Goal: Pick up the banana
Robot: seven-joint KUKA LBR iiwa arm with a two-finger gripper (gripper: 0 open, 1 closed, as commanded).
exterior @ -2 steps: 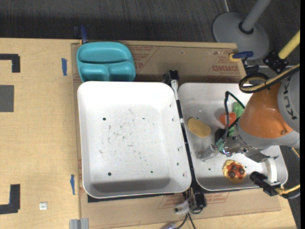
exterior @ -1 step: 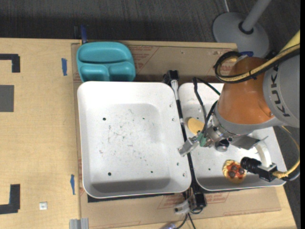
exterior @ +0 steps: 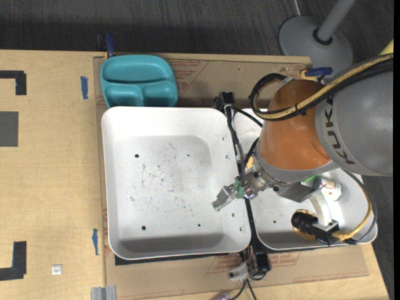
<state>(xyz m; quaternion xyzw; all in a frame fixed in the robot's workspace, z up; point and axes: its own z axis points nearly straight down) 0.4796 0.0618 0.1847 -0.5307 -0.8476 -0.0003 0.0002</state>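
The tool (exterior: 226, 199) hangs low over the left bin's 4 o'clock corner, just inside the rim it shares with its neighbour. Whether it is released or clenched I cannot tell from this slant, and nothing can be seen gripped in it. On the worktop (exterior: 50, 167), at the left bin's 11 o'clock, a teal divided tray (exterior: 137, 80) stands against the far rim and has no part in the job. The left bin (exterior: 125, 167) offers only a scuffed white floor under the tool, so closing here would, in my judgement, catch nothing. The right bin (exterior: 275, 233), at the tool's 3 o'clock, is mostly covered by the arm (exterior: 294, 130). A small white thing with an orange spot (exterior: 331, 191) peeps out toward that bin's 2 o'clock side. The banana I cannot place with certainty; most likely it lies hidden under the arm in the right bin. To do the step well, the tool should lift clear of the shared rim, swing toward 3 o'clock, and descend only once the fruit's long curve is found. It should take the banana across its narrow width near the middle, not along the curve, go low enough to reach both sides, and squeeze gently, since the fruit is soft and rolls easily.
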